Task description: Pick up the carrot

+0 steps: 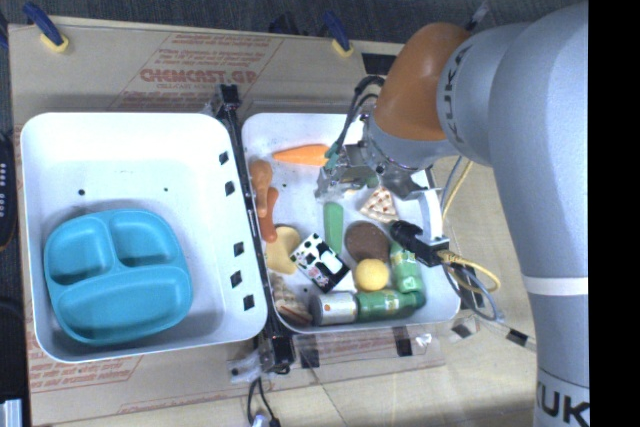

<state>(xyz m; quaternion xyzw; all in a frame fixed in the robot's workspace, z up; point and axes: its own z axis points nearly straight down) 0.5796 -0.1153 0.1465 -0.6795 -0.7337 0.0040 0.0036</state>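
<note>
Clearly we are early in this job: nothing is lifted yet, and the whole grasp remains ahead of us. Starting at the near edge of the right bin (440, 310), we see a green bottle (385, 303) lying on its side with its silver cap end toward the left, and just beyond it a yellow lemon-like ball (371, 274), a brown rounded item (366, 240) and a black-and-white patterned block (319, 261). A pale yellow piece (285, 243) lies beside that block, and a green cucumber-like stick (333, 221) stands lengthwise past the brown item. Along the bin's left wall runs a sausage-like orange-brown piece (264, 193). To the left, the other bin (60, 130) holds a blue divided tray (117, 271) in its near half. Farther back in the right bin, a slice of pizza (380, 206) peeks out just under the wrist. The gripper (343, 169) sits low over this far part of the bin, just right of the carrot (301, 154), which lies on its side on the white floor near the far wall, its tip pointing left. We judge the carrot is still resting on the bin floor and not between the fingers; the tool looks beside it rather than around it. We cannot tell how wide the jaws stand, since the wrist and its cabling hide them from above. What is left, as we read it, is to shift left over the carrot, close on it and raise it clear.
</note>
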